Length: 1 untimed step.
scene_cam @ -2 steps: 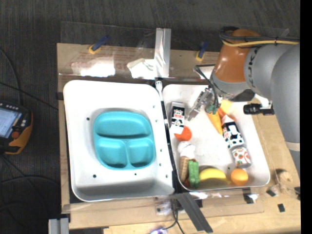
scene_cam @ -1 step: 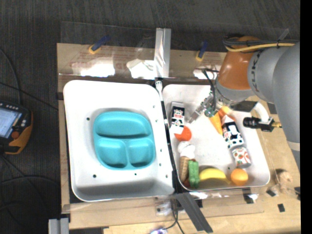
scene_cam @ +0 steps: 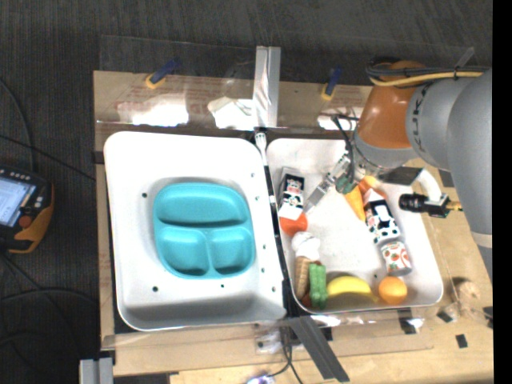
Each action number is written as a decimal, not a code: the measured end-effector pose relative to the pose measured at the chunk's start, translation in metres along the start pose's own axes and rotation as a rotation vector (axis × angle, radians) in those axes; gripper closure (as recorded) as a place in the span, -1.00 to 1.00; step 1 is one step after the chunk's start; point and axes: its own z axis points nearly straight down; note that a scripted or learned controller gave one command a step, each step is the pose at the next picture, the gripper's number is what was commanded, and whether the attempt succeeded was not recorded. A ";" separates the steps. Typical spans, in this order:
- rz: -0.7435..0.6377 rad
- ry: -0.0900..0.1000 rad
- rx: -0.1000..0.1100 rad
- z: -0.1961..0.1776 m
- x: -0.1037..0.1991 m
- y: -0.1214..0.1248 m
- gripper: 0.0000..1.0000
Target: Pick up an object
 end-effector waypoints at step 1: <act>-0.052 -0.005 0.009 0.000 -0.006 0.025 -1.00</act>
